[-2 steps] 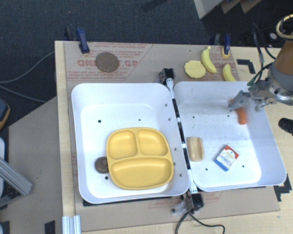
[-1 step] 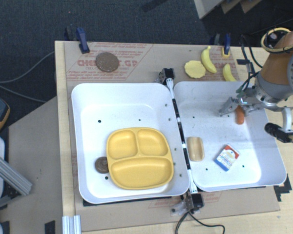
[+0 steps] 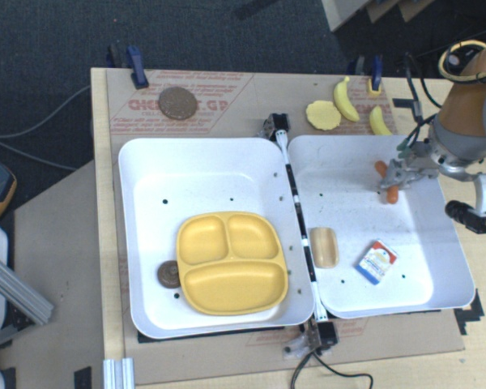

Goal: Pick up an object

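My gripper [image 3: 395, 177] is low over the far part of the right bin [image 3: 437, 290], reaching in from the right. A small orange-red stick [image 3: 392, 194] lies right at its tip, with one end showing above-left of the tip and the other below it. The gripper's metal hides the middle of the stick. Nearer the front of the same bin lie a tan bread-like piece [image 3: 322, 247] by the left wall and a small blue, white and red carton [image 3: 377, 262].
The left bin [image 3: 146, 185] holds a yellow divided plate [image 3: 231, 262] and a brown cookie [image 3: 169, 275]. Behind the bins on the board lie a brown disc [image 3: 177, 102], a yellow chip [image 3: 324, 115] and two bananas [image 3: 346, 100].
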Motion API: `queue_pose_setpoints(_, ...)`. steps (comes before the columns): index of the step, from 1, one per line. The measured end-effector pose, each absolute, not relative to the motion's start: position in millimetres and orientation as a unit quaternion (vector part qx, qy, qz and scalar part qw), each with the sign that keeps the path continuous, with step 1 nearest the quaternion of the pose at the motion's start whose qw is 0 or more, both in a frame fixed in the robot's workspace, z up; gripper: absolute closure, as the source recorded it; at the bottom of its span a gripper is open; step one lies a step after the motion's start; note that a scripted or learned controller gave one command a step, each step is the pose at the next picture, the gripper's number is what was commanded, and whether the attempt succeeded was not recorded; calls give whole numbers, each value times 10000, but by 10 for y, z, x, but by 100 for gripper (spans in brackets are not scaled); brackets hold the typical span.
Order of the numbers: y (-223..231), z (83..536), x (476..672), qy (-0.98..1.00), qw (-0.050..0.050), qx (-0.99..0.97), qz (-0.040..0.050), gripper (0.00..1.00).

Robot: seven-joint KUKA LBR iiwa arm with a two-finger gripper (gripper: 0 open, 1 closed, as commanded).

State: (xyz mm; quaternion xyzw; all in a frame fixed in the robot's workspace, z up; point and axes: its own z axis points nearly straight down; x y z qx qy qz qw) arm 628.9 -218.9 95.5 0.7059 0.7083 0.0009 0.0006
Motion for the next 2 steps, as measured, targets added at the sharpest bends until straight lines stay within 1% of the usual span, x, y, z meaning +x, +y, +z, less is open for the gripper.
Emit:
queue_pose_setpoints(1, -1331, 942, 6678, 7098, -4, 7044, -11, 100)
queue_pose_setpoints(2, -480, 1915, 6181, 7101, 5, 7041, 37, 100)
